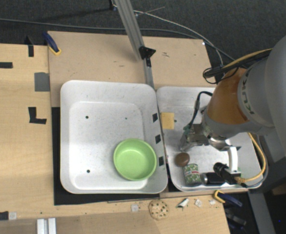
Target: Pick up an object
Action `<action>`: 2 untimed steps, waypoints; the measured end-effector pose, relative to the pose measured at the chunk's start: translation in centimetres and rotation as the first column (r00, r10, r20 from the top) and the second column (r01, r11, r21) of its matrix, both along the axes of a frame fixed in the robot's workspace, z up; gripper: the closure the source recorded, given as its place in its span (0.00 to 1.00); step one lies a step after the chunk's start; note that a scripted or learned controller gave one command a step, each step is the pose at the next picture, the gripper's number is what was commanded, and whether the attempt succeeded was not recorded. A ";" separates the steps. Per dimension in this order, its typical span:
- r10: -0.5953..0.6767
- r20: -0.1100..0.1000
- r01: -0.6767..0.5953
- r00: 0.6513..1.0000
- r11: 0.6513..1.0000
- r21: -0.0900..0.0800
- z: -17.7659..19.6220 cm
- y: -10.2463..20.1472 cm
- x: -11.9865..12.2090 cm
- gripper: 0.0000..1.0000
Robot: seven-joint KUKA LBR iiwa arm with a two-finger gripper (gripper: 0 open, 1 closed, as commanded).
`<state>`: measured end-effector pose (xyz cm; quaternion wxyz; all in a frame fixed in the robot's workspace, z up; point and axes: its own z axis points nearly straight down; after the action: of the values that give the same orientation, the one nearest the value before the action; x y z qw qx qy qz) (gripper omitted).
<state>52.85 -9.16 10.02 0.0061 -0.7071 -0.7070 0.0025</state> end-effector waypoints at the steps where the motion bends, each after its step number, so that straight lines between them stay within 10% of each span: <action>1: 0.000 0.012 0.000 1.000 1.000 -0.004 5.9 -0.7 0.5 1.00; 2: 0.001 0.016 -0.001 1.000 1.000 -0.004 12.0 -0.8 1.4 1.00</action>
<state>54.25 -10.00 22.02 -0.0009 -0.7068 -0.7074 -0.0018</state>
